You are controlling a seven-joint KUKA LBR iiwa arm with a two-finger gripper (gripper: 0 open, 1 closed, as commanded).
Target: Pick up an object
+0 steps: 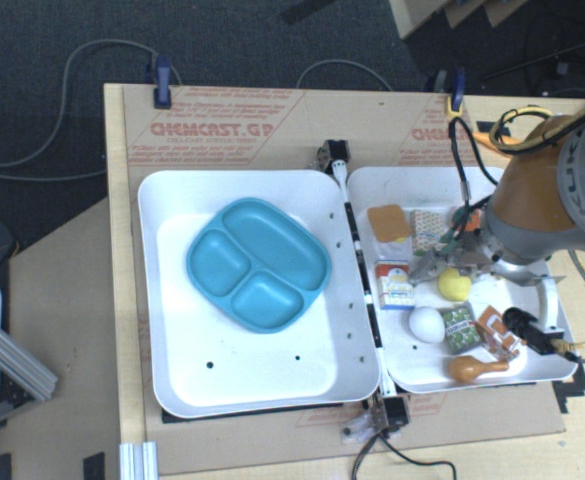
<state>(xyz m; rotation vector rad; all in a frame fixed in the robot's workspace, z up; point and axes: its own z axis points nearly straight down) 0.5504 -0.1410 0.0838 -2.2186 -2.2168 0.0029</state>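
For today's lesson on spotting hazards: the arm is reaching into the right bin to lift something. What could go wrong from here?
1. The right bin is crowded: the yellow ball, white egg and green packet lie close together, so the pincer may nudge or catch the wrong one.
2. The ball and egg are round and could roll away when touched.
3. The cable hanging over the bin might snag.

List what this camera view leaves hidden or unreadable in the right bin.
- End effector: its tip is lost in clutter beside the yellow ball; grip state unclear.
- Right bin: the arm's wrist covers its far right part.
- Small packet: print too small to read.
- Green patterned item: too small to identify.
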